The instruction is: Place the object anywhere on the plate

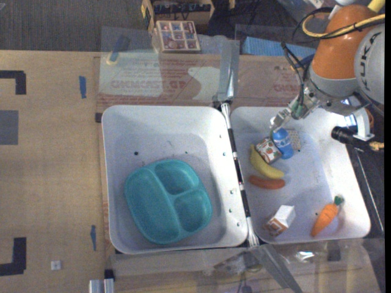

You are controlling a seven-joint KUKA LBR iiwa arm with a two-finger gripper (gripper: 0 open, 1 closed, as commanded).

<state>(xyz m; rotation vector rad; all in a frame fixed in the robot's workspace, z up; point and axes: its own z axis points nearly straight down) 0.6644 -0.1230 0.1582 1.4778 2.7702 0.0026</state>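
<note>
Nothing placed yet, plate [168, 200] bare.
My gripper [282, 122] at 1 o'clock over blue can [283, 144]; grip state unclear.

plate [168, 201]: teal, three compartments, flat in left bin | object: possibly blue bottle [283, 143], lying in right bin beside banana
</note>
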